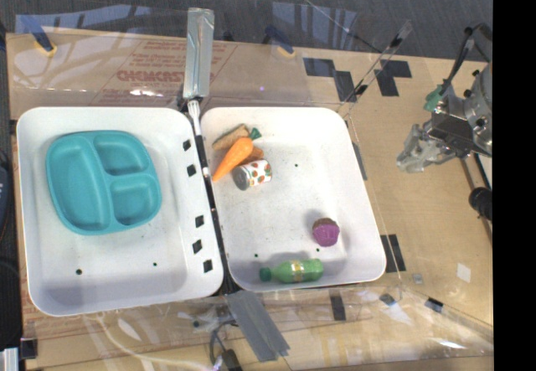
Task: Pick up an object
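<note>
The right bin (352, 193) holds an orange carrot (231, 158), a small can (252, 174) lying on its side, a tan piece (231, 137) behind the carrot, a purple round object (326, 232) and a green bottle (292, 270) lying along the front wall. My gripper (419, 153) hangs outside the bin, to its right over the bench, well apart from every object. Nothing is between its fingers.
The left bin (50, 277) holds a teal divided tray (102, 180). A grey taped divider (198, 51) rises behind the bins' joint. Clear plastic sheeting and black tape marks cover the cardboard bench (435, 277) around the bins.
</note>
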